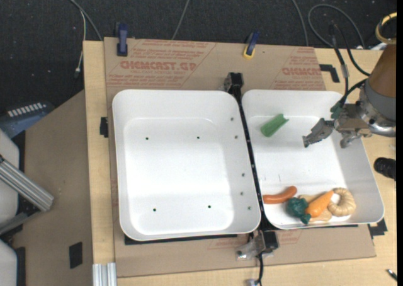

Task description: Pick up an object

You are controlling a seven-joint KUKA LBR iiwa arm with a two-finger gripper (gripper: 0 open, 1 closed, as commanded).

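The end effector (330, 135) hangs over the right bin (365, 177) with its fingers spread wide and nothing between them, so the pick is not done yet. A green block (274, 125) lies near it to the left, and an orange sausage (279, 196), a carrot toy (312, 206) and a tan ring (343, 202) sit together at the bin's front. Red writing on the counter's cardboard (157, 64) is too blurry to read.
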